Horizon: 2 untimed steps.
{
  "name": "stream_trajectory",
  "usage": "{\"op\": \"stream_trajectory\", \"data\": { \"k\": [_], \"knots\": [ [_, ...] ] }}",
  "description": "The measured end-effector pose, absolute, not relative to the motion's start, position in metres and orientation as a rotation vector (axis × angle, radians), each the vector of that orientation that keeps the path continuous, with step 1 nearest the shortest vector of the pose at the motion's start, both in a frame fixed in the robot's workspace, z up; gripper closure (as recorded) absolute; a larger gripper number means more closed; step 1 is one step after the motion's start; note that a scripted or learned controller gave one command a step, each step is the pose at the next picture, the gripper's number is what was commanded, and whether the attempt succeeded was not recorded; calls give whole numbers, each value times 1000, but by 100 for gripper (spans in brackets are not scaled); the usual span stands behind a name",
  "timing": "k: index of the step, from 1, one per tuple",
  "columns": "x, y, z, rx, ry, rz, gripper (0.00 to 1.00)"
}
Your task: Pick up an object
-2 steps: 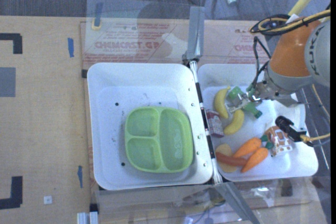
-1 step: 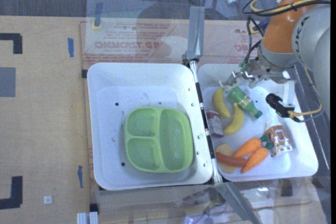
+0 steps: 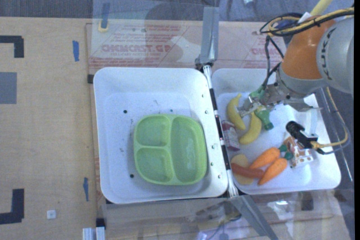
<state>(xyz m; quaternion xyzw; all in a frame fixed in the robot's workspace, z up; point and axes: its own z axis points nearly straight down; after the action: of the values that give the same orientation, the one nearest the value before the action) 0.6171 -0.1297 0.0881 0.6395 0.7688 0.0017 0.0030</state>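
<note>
The gripper (image 3: 257, 102) hangs low in the right bin (image 3: 329, 176), its tip pointing down among the toy food, which reads as a reach for a grasp. Whether the jaws stand apart or together cannot be told, because the wrist and its orange band cover them from above. Nothing shows between them.

Just beside the jaws, on the side away from the arm, lies a yellow banana (image 3: 233, 112). On their near side lie a small green piece (image 3: 264, 120), seemingly touching the tip, and a second banana (image 3: 252, 131). Any of these three could be the object to pick.

Farther out on that near side lie a pair of carrots (image 3: 265, 158). Past them a red item (image 3: 251, 172) and a pale yellow item (image 3: 241, 161) overlap at the bin's corner, and it is hard to tell what they are.

Well apart from the jaws, the left bin (image 3: 112, 93) bears a green divided plate (image 3: 169, 150).
</note>
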Motion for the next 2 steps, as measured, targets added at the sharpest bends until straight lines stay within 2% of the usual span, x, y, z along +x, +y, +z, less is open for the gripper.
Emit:
{"op": "stream_trajectory", "data": {
  "k": [1, 2],
  "knots": [
    [668, -136, 139, 1763, 2594, 3, 0],
    [603, -123, 88, 1757, 2594, 6, 0]
  ]
}}
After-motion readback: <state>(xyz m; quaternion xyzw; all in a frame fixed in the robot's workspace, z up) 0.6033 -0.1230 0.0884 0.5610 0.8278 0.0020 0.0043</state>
